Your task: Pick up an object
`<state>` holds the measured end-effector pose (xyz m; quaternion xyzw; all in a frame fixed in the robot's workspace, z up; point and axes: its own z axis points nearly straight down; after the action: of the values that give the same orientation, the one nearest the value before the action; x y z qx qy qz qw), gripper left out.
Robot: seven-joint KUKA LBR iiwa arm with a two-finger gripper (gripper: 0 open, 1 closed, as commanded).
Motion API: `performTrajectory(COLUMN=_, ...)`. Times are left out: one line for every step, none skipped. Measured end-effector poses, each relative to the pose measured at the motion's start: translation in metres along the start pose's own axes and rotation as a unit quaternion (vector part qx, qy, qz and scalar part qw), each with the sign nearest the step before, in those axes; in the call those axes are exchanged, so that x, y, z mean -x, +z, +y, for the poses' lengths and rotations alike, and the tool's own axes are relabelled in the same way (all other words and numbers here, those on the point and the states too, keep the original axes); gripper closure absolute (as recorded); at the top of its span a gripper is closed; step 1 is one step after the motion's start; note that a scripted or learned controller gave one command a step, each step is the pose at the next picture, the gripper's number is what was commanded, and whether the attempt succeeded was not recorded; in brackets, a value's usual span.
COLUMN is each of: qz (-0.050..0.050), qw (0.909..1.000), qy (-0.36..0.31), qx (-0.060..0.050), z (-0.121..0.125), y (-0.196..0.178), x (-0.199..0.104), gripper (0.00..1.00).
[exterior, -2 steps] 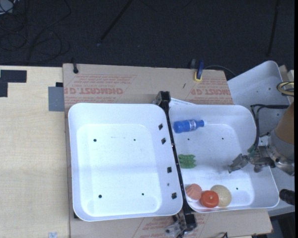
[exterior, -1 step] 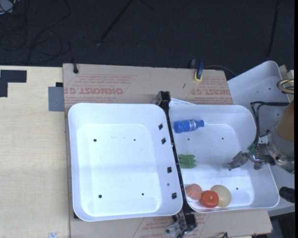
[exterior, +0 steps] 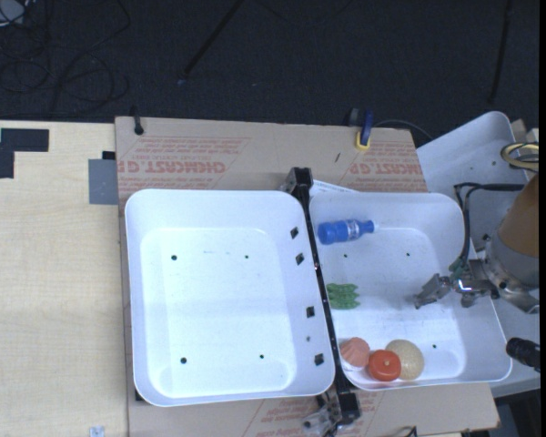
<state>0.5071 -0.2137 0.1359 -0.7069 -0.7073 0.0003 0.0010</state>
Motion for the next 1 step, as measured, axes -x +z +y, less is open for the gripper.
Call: performTrajectory(qz=0.000, qw=1.0000, qy=0.002, qx=-0.001, z=-0.0008, y=-0.0102, x=0.0011, gripper=1.00)
